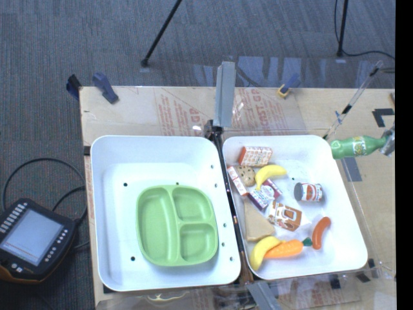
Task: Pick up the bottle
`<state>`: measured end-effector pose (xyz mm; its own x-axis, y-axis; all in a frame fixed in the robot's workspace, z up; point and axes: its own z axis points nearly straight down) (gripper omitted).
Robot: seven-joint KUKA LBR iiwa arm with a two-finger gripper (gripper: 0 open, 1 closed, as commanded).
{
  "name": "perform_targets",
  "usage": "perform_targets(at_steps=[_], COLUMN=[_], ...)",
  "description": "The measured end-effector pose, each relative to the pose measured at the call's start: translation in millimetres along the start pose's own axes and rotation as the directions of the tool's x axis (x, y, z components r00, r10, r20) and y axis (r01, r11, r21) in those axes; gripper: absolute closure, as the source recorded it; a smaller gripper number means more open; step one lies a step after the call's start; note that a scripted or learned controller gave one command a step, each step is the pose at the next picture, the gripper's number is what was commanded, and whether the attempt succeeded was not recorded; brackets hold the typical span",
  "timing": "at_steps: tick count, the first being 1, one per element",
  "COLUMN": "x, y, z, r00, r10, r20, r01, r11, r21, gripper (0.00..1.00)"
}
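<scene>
The green bottle (pixel 352 147) hangs level over the right rim of the right bin (pixel 348 199), with its neck pointing right. At the view's right edge, the grey fingers (pixel 389 137) of my gripper (pixel 388 143) close on the bottle's neck end. The rest of the arm is cut off by the frame's edge.
The right bin holds a small can (pixel 308 192), two bananas (pixel 270 172), a carrot (pixel 284 249), a sausage (pixel 321 230), a cookie and several snack packets. The left bin (pixel 110 173) holds a green divided plate (pixel 177 225). A pendant (pixel 29 239) lies on the floor at left.
</scene>
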<state>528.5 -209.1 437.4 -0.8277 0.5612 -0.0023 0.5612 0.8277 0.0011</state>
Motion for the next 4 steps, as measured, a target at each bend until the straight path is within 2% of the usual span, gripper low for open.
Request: perform_targets(at_steps=[1, 2, 3, 4], x=[-74.4, -74.4, 4.7, 94.1], y=[46.4, 46.4, 123.4, 187.9], z=[0.5, 0.3, -0.2, -0.2], r00=[0.982, 0.982, 0.869, 0.871], r10=[-0.188, -0.188, -0.494, -0.491], r20=[-0.001, 0.000, 0.000, 0.000], r01=[0.188, 0.188, 0.494, 0.491], r11=[0.982, 0.982, 0.869, 0.871], r21=[-0.001, -0.001, -0.002, -0.002], gripper=[1.00, 0.00, 0.00, 0.00])
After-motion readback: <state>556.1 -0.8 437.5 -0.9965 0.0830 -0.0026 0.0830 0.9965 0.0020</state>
